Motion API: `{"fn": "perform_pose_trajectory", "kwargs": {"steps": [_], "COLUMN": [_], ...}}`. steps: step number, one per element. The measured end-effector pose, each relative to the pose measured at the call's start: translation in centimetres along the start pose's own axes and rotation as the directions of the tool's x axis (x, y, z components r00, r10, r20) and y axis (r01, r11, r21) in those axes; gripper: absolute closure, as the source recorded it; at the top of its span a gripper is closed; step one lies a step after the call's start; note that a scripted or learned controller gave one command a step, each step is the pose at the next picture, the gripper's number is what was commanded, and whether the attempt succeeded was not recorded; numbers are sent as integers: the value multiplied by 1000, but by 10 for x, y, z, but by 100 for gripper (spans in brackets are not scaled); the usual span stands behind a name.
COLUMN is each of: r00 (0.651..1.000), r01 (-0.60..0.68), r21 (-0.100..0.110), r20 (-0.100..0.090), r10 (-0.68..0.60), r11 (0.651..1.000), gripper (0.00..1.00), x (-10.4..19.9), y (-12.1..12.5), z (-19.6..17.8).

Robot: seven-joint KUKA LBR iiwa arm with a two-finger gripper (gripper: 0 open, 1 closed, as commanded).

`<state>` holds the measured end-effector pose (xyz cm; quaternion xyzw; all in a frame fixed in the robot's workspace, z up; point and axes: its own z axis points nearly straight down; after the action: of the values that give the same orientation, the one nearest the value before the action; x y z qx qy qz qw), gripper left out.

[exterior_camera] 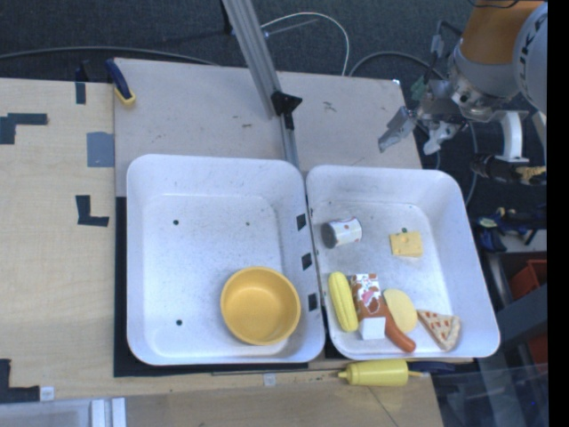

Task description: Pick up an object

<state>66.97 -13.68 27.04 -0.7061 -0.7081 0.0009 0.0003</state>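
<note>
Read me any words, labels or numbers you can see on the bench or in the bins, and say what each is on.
None can be read.
The small red and white carton in the right bin carries print, too blurred to read.

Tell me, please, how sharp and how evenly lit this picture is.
Camera view: light is even and soft, with faint shadows under the yellow bowl and cheese slice; the bins' contents are sharp; the pincer near the top right looks slightly blurred.

The claw [418, 132] hangs beyond the right bin's [462, 238] far rim; the cylinder [341, 232], cheese [406, 244] and corn [342, 302] lie nearer the camera, the bowl [260, 304] far left.
</note>
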Motion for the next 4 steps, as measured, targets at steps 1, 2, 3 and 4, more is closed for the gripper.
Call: {"fn": "perform_pose_trajectory", "kwargs": {"steps": [1,2,3,4], "r00": [1000,1000,1000,1000], "r01": [0,0,-2,-1], "r21": [0,4,5,5], "r20": [0,0,0,0], "r10": [0,0,2,1], "r11": [1000,1000,1000,1000], "gripper": [0,0,0,0], "x": [0,4,-6,-1], "y": [0,-3,-3,-6], "z": [0,44,100,145]}}
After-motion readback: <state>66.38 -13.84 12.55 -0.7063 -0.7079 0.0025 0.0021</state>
